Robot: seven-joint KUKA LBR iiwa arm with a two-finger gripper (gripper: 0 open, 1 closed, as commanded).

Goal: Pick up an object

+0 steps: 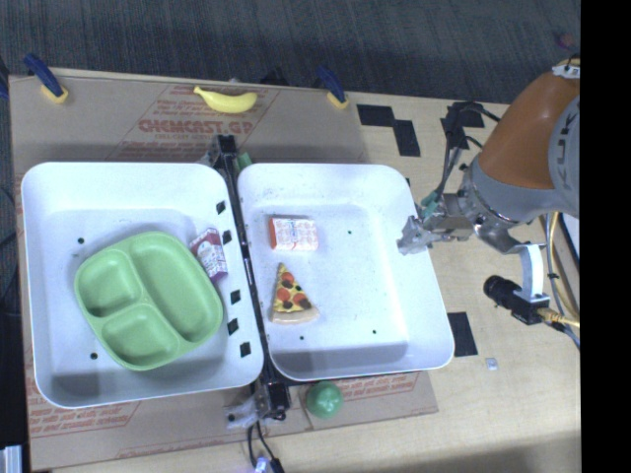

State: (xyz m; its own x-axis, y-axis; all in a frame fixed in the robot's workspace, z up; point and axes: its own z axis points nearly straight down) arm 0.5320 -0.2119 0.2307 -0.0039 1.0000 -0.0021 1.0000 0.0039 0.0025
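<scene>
In the right bin [394, 264] lie a small orange-and-white carton [293, 234] near the back left and a toy pizza slice [292, 296] just in front of it. The left bin [59, 225] holds a green divided plate [148, 299] and a small dark red packet [209, 252] beside the plate's right rim. My gripper [418, 235] hangs over the right bin's right rim, well to the right of the carton and the pizza slice, with nothing seen in it.
A yellow toy banana [227, 98] lies on the cardboard behind the bins. A green ball [322, 399] sits on the cardboard in front of the right bin. Blue clamps [45, 77] hold the cardboard's back edge. Black tape marks dot the bench at right.
</scene>
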